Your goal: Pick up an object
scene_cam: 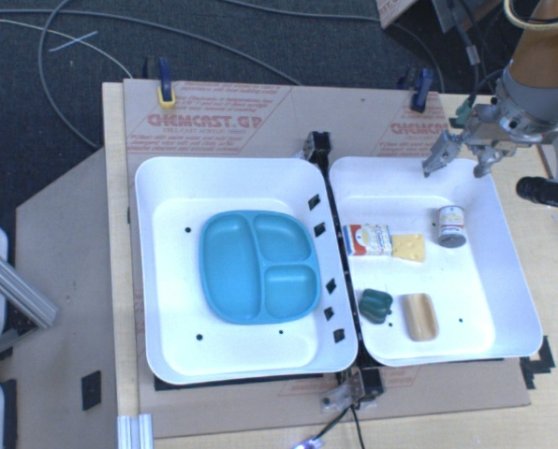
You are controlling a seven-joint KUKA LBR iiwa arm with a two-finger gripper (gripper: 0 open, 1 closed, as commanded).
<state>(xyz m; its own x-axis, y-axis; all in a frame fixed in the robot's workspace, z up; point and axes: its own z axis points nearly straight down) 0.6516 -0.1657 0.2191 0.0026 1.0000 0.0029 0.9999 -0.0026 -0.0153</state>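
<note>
The right bin [504, 279] holds a small can [450, 225], a red-and-white packet [369, 239] with a yellow cheese wedge [409, 248] beside it, a green pepper [375, 305] and a tan bread piece [419, 315]. My gripper [462, 160] hangs above the bin's far edge, open, fingers spread and nothing between them. The can lies a short way in front of it.
The left bin [167, 335] holds a blue divided tray [259, 266]. Black clips [316, 144] join the bins along the middle wall. Clamps [166, 90] hold the board's far edge. Cables run across the dark floor behind.
</note>
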